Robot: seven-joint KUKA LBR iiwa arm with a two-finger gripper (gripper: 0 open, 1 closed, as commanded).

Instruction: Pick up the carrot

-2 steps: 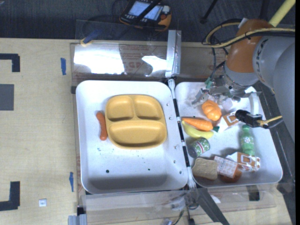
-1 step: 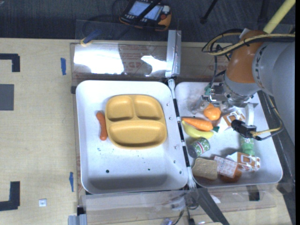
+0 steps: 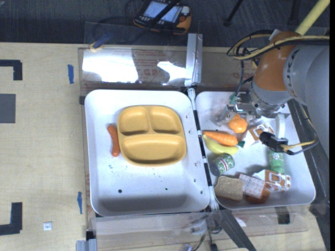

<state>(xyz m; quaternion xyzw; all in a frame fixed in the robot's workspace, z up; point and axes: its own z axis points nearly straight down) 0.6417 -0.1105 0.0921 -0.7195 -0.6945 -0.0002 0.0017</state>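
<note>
In the right bin [image 3: 301, 190], near its left wall: carrot [image 3: 222, 138], lying flat, tip toward the divider, resting against a yellow banana [image 3: 219, 147] just below. Just above and to the right, a small orange fruit [image 3: 238, 125]. Directly over that fruit, the gripper [image 3: 245, 111]; fingers' state cannot tell, nothing seen held. In the left bin [image 3: 99, 156], a yellow divided plate [image 3: 152, 135] beside an orange sausage [image 3: 114, 140].

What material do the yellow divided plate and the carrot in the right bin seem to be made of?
Divided plate: probably moulded plastic, matte yellow, with smooth rounded compartments and one even colour. Carrot: likely a plastic toy, uniformly bright orange with a slight sheen; it could also be rubber.
</note>
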